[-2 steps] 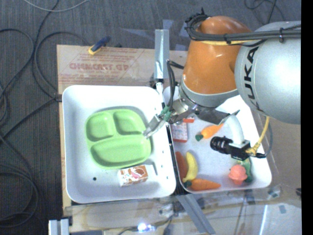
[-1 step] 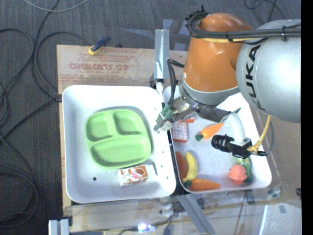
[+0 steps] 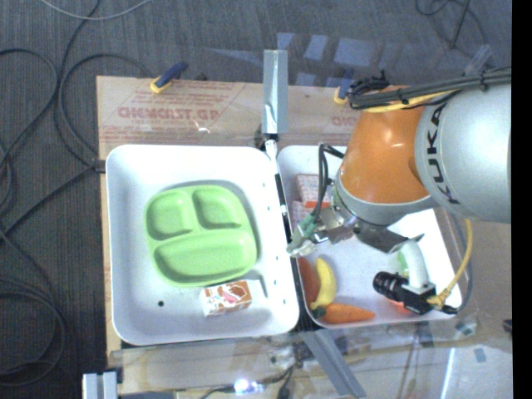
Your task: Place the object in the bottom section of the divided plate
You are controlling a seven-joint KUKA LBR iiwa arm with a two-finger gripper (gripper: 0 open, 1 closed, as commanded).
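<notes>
A green divided plate lies in the left bin, with two small sections at the top and one wide section at the bottom; all three sections are bare. My gripper hangs low over the left edge of the right bin, just above a yellow banana and a red piece. Something small and greenish shows at the gripper, but I cannot make out what it is or whether it is held.
A small printed carton lies in the left bin just below the plate. An orange carrot rests at the right bin's front wall. A pinkish box is partly hidden under the arm. The ridge between the bins runs beside the gripper.
</notes>
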